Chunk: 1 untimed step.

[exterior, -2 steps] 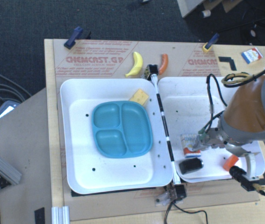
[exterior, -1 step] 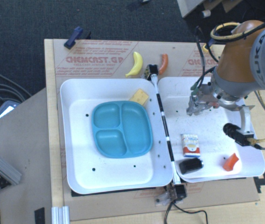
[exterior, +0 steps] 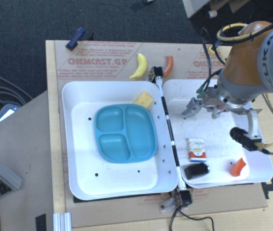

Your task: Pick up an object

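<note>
Hovering empty and open-fingered, the gripper (exterior: pixel 192 110) hung over the right bin (exterior: pixel 177 91), well above the small carton (exterior: pixel 196 148).

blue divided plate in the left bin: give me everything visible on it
The light-blue, three-compartment plastic-looking plate lies flat, right way up, near the middle of the left white bin. It has rounded corners, two smaller compartments and one long one along its right side. A yellow sponge-like block sits at its upper edge, apparently touching the rim. Nothing lies in it.
</note>
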Each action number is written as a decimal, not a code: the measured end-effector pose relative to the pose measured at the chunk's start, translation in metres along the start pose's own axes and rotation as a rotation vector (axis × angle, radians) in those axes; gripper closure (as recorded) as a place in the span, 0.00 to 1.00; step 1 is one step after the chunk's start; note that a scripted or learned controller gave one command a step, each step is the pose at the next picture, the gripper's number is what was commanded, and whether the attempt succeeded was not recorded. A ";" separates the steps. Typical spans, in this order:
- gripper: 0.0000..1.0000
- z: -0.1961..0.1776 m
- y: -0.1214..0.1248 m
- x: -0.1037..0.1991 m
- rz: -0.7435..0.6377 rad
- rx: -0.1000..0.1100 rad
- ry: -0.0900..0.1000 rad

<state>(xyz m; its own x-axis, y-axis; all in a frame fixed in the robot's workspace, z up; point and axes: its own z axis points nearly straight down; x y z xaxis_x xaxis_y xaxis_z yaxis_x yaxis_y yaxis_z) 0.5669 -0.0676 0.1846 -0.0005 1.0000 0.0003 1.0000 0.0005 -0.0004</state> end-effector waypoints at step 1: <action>0.00 0.000 -0.084 0.005 0.001 0.002 0.000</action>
<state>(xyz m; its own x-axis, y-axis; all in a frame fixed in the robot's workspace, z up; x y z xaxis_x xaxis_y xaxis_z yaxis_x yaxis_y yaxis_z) 0.4834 -0.0631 0.1842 0.0007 1.0000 0.0006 1.0000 -0.0007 -0.0025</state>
